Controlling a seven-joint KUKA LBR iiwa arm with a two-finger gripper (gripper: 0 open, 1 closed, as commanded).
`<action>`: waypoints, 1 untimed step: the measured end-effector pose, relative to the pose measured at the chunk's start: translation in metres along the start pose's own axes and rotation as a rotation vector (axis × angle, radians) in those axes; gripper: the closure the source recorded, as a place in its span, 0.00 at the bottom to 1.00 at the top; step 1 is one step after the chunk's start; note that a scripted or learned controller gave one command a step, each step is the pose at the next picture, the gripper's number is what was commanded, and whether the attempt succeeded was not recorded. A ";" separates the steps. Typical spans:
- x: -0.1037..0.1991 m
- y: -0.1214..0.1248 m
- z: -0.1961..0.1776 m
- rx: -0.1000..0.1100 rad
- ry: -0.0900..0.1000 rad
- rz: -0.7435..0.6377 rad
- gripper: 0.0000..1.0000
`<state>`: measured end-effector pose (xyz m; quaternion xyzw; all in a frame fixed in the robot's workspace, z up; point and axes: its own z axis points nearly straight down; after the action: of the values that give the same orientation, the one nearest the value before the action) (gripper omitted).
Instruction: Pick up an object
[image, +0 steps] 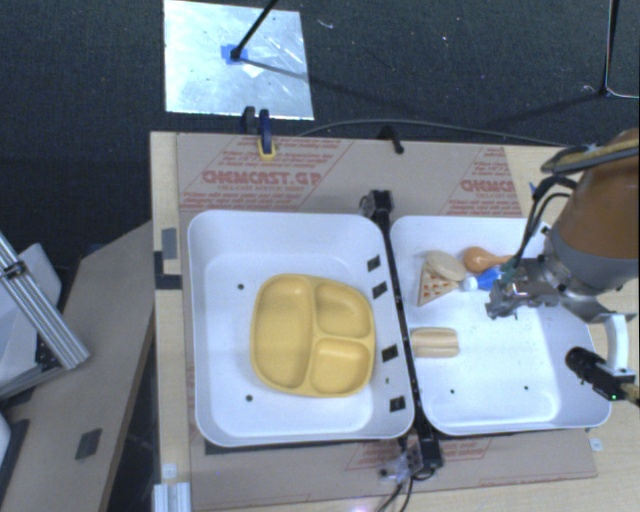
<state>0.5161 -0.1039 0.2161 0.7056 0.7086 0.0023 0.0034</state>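
Printed text: "CHEMCAST GP", red, on the board behind the left bin. Further red print behind the right bin, probably the same brand; illegible.

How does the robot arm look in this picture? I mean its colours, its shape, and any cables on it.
The arm is thick and rounded, with an orange band above a grey wrist section. Thin dark cables run along its left side down to the gripper, a small metallic grey and black assembly.

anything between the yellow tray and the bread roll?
Camera view: the black divider where the two bins meet, plus bare white bin floor either side, lies between the yellow tray and the bread roll.
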 end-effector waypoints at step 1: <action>0.064 0.006 -0.001 0.006 0.004 -0.006 1.00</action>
<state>0.5223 -0.0396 0.2173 0.7033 0.7109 0.0017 0.0001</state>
